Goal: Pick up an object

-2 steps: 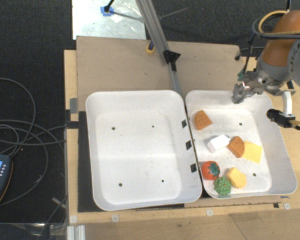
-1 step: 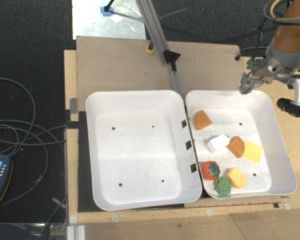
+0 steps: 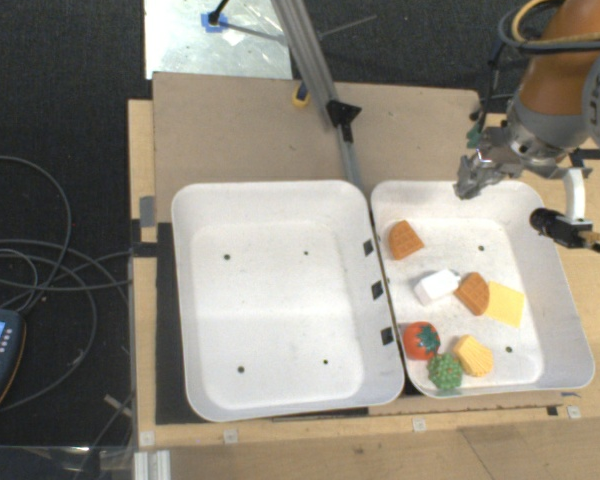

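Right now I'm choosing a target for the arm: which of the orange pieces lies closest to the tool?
The orange wedge alone at the right bin's upper left, below and left of the tool. The other orange piece sits lower, between the white block and the yellow slab.

Dark carpeted floor (image 3: 60,68) with loose black cables (image 3: 40,258) beside a wooden bench (image 3: 400,118).

The bench (image 3: 310,128) (brown board on top) bears two white bins (image 3: 280,298) side by side.

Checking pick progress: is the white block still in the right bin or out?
In. The white block lies on the right bin floor beside an orange piece, apart from the gripper at the bin's far rim.
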You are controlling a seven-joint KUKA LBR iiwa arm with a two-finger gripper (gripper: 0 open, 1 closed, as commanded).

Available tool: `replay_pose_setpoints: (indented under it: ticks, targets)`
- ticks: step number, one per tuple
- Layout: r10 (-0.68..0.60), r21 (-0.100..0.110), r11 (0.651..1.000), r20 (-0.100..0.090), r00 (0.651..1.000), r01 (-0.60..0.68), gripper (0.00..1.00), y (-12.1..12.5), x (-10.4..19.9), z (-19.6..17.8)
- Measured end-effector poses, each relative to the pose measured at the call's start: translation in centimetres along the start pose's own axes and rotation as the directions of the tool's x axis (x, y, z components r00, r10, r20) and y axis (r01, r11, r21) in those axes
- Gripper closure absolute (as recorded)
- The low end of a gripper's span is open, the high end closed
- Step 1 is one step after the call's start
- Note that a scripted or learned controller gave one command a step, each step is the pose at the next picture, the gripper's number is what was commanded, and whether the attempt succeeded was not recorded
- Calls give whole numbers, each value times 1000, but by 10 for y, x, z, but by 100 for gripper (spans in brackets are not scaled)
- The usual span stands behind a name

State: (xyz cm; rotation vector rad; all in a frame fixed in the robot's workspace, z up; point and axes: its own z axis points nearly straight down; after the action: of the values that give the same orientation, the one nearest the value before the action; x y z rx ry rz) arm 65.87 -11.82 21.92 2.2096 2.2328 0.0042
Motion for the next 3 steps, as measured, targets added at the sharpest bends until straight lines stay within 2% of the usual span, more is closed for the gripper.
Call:
replay_pose_setpoints:
  ticks: [2, 3]
  targets:
    - [1, 4, 1000, 0, 1000, -1, 100, -60, 83, -11]
    - [0, 3, 1000, -1, 1000, 0, 100, -80, 130, -22]
